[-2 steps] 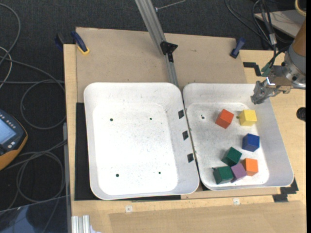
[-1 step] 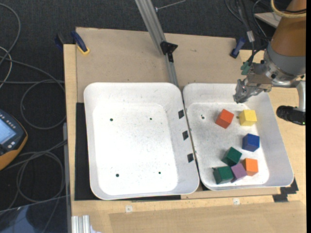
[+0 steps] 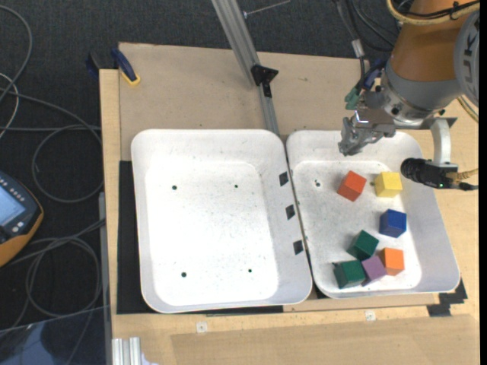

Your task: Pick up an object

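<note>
the gripper point(image 3: 354, 144) hangs over the far part of the right bin point(image 3: 323, 274), just above the orange-red block point(image 3: 351, 185). whether its claw is apart or together, i cannot tell. the yellow block point(image 3: 388, 184) lies beside the orange-red block.

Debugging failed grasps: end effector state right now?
End effector: above the right bin's far edge, nothing between its fingers; open or shut cannot be told. Nearest object is the red block.
</note>
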